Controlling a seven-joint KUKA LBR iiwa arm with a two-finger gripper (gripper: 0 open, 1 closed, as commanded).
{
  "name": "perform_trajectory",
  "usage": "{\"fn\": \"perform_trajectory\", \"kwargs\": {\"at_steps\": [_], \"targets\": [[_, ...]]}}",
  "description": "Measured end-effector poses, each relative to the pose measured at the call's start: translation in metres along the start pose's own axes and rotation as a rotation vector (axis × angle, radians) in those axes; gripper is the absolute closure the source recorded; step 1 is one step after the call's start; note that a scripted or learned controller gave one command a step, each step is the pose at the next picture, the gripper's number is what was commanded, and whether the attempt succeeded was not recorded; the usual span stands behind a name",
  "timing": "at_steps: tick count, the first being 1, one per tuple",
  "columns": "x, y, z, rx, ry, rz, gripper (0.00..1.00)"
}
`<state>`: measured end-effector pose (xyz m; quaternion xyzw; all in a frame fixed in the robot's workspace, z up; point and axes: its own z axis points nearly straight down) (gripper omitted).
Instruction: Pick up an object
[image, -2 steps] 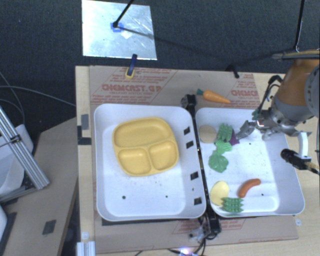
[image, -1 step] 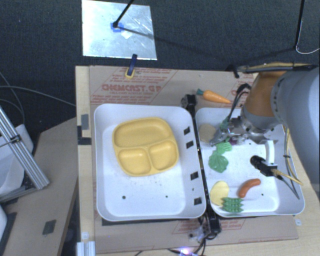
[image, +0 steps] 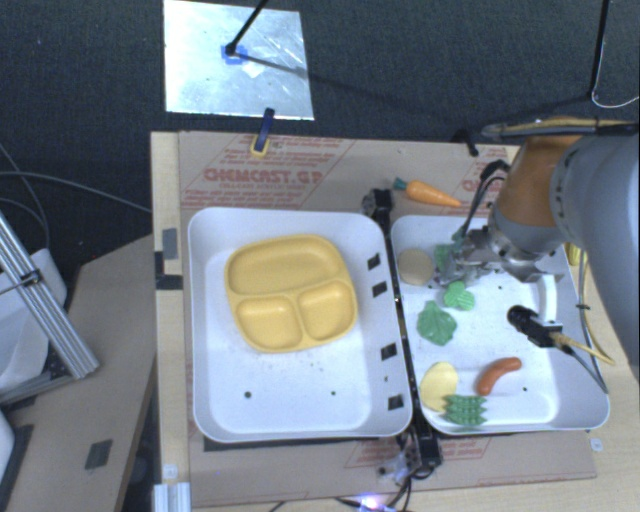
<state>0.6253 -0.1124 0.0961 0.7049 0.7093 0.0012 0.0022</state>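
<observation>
The gripper (image: 452, 266) sits low in the right bin (image: 570, 400), just above a small green leafy piece (image: 459, 296); whether the fingers are apart or together cannot be told. A larger green leaf (image: 436, 323) lies just below it, a beige disc (image: 414, 265) beside it. The left bin (image: 210, 400) carries 1 yellow divided tray (image: 290, 292).

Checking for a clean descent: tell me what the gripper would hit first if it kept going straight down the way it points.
Probably the small green leafy toy, which lies right under the gripper in the right bin. The round beige piece sits just beside that line. Depth is hard to judge from this slanted view.
</observation>
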Motion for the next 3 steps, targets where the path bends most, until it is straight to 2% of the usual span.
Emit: {"fn": "perform_trajectory", "kwargs": {"at_steps": [1, 2, 3], "targets": [[0.087, 0.020, -0.095, -0.006, 0.003, -0.006, 1.00], [0.178, -0.005, -0.228, -0.011, 0.008, -0.009, 1.00], [0.170, -0.005, -0.230, -0.001, 0.001, -0.004, 1.00]]}}
